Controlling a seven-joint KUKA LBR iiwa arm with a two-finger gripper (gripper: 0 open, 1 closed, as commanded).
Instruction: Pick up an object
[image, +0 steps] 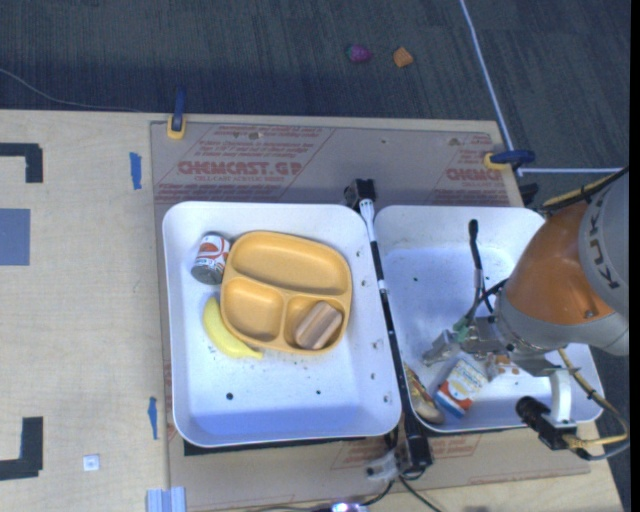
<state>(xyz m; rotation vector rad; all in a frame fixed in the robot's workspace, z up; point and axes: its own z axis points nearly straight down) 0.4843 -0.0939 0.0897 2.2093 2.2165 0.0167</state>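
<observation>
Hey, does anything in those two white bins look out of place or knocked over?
A red-and-white drink can lies tipped on its side in the left bin, wedged against the yellow divided plastic tray. A yellow banana pokes out from beneath that tray's lower left edge.

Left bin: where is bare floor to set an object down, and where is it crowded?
The left bin has free floor along its near edge, below the yellow divided tray and banana. Its upper half is crowded: the tray fills it, with a can wedged at the left.
</observation>
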